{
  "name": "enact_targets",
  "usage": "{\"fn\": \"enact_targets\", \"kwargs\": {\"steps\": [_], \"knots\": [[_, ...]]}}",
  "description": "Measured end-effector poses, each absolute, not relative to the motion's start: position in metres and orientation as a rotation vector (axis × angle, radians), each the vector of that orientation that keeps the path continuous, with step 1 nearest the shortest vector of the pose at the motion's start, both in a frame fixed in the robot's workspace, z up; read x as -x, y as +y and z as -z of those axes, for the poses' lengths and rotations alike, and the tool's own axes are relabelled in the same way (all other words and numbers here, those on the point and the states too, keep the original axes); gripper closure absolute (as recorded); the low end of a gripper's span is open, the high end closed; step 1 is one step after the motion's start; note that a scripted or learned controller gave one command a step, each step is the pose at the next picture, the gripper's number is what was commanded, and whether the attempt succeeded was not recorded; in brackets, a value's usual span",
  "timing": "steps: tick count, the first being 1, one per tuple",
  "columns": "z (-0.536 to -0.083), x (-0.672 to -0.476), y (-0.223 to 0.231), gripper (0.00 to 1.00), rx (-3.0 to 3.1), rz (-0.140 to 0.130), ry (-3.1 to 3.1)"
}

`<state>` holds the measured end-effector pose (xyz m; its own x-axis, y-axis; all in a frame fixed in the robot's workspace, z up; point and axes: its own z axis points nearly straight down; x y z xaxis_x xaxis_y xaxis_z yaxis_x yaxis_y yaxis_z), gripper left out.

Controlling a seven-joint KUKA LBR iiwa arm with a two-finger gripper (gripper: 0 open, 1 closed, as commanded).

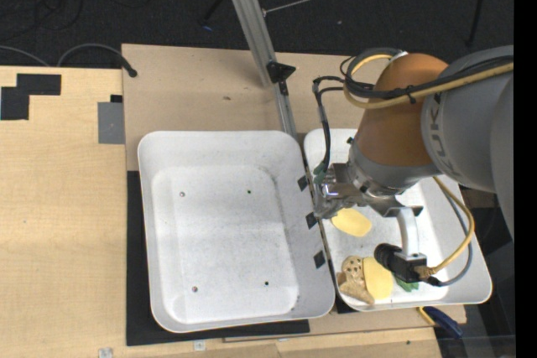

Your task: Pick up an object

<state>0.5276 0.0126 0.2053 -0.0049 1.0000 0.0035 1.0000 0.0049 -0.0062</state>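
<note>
While a tan piece (356, 278) and a yellow block (379, 281) lie touching at the near end of the right bin (480, 291), with a green scrap (409, 284) just beside them, a yellow piece (352, 223) lies alone a little farther in, close to the bin's left wall. The tool (334, 190) stands at that piece's far edge. Whether it is released or clenched cannot be told from this angle, and nothing is seen in its grasp. The lone piece looks the likeliest pick. A clean try would centre the tool over it, drop straight, keep off the wall and close across the narrower width before lifting. Beyond, the arm (403, 121) reaches in from the right. The left bin (218, 230) sits alongside on the bench (185, 88).
</note>
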Motion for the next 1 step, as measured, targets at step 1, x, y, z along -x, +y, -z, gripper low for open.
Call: {"fn": "enact_targets", "kwargs": {"steps": [1], "knots": [[-0.2089, -0.5156, 0.0636, 1.0, 2.211, -0.005, -2.221]]}}
